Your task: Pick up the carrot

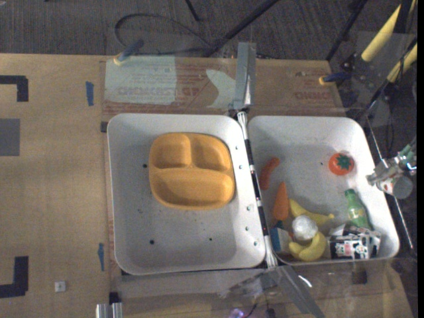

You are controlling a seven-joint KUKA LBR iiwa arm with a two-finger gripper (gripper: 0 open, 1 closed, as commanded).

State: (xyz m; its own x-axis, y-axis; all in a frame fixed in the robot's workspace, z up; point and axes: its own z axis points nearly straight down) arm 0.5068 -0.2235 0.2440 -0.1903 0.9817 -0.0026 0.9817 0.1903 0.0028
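Observation:
The carrot (281, 202) is a short orange cone lying near the left wall of the right bin (311, 134), its tip pointing to the far side. It rests against a yellow banana (310, 216). My gripper (393, 173) shows as a small pale shape at the right rim of the right bin, well to the right of the carrot and apart from it. Nothing can be seen held in it.
Beside the carrot lie a reddish sausage-like piece (268, 172), a clear round item (304, 228), a second banana (309, 249), a green bottle (356, 209), a small carton (354, 245) and a tomato (340, 163). The left bin (132, 230) holds an orange divided plate (191, 170).

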